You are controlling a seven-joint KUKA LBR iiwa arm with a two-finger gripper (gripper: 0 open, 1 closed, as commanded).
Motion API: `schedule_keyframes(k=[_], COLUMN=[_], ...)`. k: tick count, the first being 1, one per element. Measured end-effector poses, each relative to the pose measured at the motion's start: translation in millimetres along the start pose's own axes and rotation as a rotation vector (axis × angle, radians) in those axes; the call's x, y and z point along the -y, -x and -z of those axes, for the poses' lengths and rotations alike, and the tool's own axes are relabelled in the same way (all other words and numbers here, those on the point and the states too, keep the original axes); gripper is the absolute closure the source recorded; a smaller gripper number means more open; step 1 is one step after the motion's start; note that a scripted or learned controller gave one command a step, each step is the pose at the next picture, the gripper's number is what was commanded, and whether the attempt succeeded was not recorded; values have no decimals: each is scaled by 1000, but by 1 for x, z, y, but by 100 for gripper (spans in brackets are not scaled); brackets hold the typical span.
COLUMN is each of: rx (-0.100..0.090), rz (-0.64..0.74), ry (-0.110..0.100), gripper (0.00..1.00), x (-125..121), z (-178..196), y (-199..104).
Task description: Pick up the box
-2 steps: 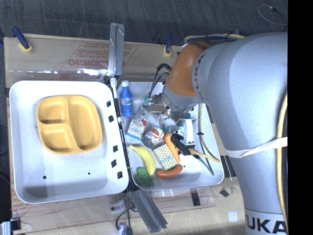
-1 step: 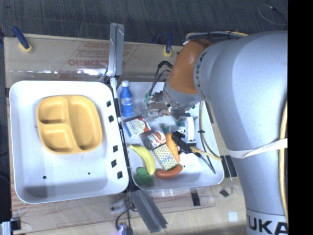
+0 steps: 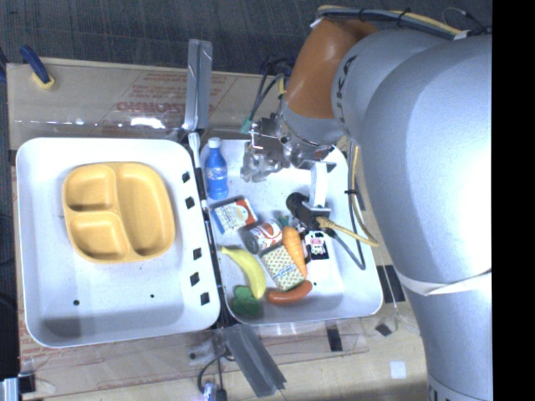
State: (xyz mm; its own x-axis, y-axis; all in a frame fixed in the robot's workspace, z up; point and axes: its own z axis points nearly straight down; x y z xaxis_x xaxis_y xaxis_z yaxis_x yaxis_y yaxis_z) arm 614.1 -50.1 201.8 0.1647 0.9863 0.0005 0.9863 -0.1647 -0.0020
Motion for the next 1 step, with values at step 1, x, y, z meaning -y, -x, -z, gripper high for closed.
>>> schedule_keyframes(k=[1], rx=[1], rz=[7], ry=[-3], gripper=[100], x=[0], z=[9], y=[-1])
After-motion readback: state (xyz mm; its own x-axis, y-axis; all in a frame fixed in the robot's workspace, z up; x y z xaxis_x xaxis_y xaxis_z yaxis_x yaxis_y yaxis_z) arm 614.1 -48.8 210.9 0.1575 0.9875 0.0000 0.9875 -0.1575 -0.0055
